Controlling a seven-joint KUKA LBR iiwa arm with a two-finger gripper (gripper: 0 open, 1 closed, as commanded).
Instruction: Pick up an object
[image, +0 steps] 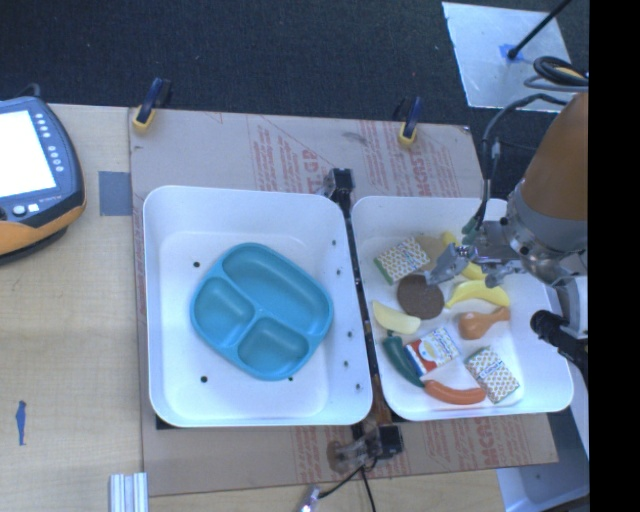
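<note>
Bench: wooden, two bins clamped side by side.
Left bin (160, 300): blue tray (262, 310), ready to receive.
Right bin (560, 395): toy food crowded together.
Gripper (448, 268): low over brown disc (419, 296); finger spread unclear.

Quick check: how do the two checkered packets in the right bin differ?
The upper checkered packet lies near the right bin's far left corner, just above the brown disc, and looks yellowish-green. The lower checkered packet lies near the front right, beside the orange sausage, and looks paler and greyer. Both are small, flat, tilted rectangles.
</note>
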